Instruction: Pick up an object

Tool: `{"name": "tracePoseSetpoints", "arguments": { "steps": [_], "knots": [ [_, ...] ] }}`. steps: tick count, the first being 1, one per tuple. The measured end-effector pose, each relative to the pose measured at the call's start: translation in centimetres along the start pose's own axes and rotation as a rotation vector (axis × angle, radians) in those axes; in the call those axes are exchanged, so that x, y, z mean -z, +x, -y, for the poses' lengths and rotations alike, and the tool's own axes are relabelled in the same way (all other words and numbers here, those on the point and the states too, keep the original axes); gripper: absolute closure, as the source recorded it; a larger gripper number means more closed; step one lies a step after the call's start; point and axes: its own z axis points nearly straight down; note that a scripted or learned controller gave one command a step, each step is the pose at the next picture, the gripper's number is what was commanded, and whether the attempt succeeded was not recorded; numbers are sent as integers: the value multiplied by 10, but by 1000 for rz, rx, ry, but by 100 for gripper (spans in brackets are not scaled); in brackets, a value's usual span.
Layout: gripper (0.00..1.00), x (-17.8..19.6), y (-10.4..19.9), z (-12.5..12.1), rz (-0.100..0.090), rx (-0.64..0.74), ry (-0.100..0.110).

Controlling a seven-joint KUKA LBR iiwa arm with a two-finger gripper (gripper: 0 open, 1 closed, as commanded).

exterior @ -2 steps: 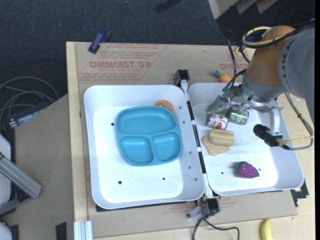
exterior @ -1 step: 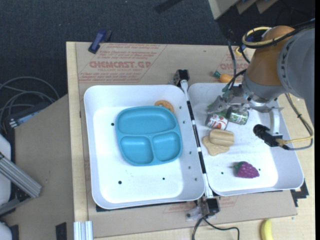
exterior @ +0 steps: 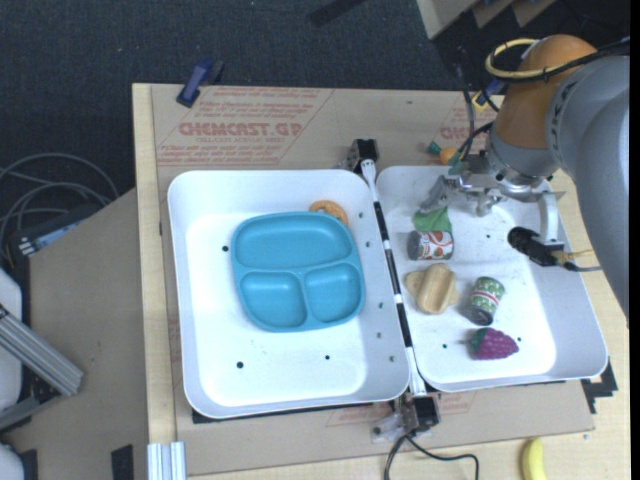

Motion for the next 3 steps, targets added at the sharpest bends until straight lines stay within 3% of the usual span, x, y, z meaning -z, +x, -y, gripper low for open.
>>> {"name": "tracePoseSetpoints", "arguments": {
  "steps": [1, 3],
  "knots": [
    [0, 0, 45, 28, -2, 0, 3],
    [0, 0, 33, 60, -2, -1, 3]
  ]
}}
